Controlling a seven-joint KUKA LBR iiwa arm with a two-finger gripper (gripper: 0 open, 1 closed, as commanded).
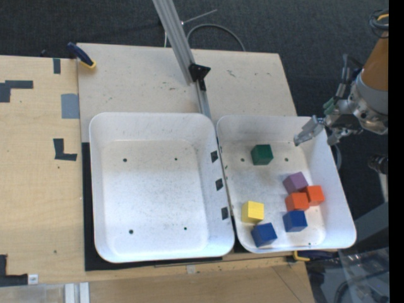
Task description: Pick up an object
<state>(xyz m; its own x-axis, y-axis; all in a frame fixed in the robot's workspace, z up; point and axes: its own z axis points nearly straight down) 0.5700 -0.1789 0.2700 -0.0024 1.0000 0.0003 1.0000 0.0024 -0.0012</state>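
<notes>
The right bin (235, 145) holds several small cubes. A green cube (262, 154) lies alone near its far middle. Toward the near right corner sit a purple cube (295, 182), two orange cubes (297, 201) (315, 195), two blue cubes (295, 221) (264, 233) and a yellow cube (254, 211). My gripper (314, 131) hangs over the bin's far right rim, to the right of the green cube and above the purple one, apart from both. Nothing shows in it.
The left bin (151, 188) stands beside the right one, their rims touching. A slanted metal pole (173, 30) with a black clamp crosses the board behind the bins. A blue and yellow tool (81, 54) lies at the board's far left corner.
</notes>
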